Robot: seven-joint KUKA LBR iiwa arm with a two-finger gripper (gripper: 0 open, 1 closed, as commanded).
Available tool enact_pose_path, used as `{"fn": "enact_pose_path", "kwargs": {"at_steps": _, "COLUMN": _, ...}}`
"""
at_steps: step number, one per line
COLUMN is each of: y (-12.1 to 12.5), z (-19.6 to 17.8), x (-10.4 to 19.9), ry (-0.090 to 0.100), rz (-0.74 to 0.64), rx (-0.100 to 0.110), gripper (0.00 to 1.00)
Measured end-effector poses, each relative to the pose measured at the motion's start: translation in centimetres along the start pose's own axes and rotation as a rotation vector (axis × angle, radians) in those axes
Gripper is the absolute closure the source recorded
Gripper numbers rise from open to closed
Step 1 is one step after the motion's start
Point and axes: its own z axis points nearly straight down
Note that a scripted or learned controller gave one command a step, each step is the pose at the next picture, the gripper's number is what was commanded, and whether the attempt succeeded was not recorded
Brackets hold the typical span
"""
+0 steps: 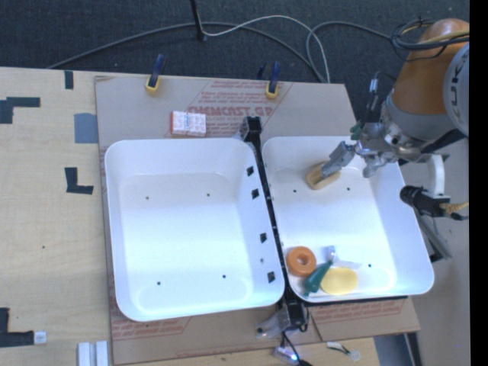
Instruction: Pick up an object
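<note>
gripper [332,166] low over the far part of the right bin [396,239], touching a tan block [321,178]; grip and finger spread impossible to tell.

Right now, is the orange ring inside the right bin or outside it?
Inside: the orange ring lies on the right bin's floor near its front-left corner.

Wooden table [46,227], cardboard sheet [221,101] on it, two white bins [130,204] side by side, small printed box [188,123] far left
</note>
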Motion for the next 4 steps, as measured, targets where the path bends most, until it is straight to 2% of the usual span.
{"fn": "enact_pose_path", "kwargs": {"at_steps": 1, "y": 3.2, "z": 12.6, "x": 0.9, "ry": -0.001, "rz": 0.000, "rx": -0.006, "gripper": 0.00}}
{"fn": "enact_pose_path", "kwargs": {"at_steps": 2, "y": 6.1, "z": 13.7, "x": -3.0, "ry": -0.001, "rz": 0.083, "rx": -0.006, "gripper": 0.00}}
{"fn": "enact_pose_path", "kwargs": {"at_steps": 3, "y": 6.5, "z": 13.7, "x": 1.5, "ry": 0.000, "rz": -0.002, "rx": -0.006, "gripper": 0.00}}
{"fn": "enact_pose_path", "kwargs": {"at_steps": 4, "y": 2.6, "z": 13.7, "x": 4.8, "ry": 0.000, "rz": -0.001, "rx": -0.005, "gripper": 0.00}}
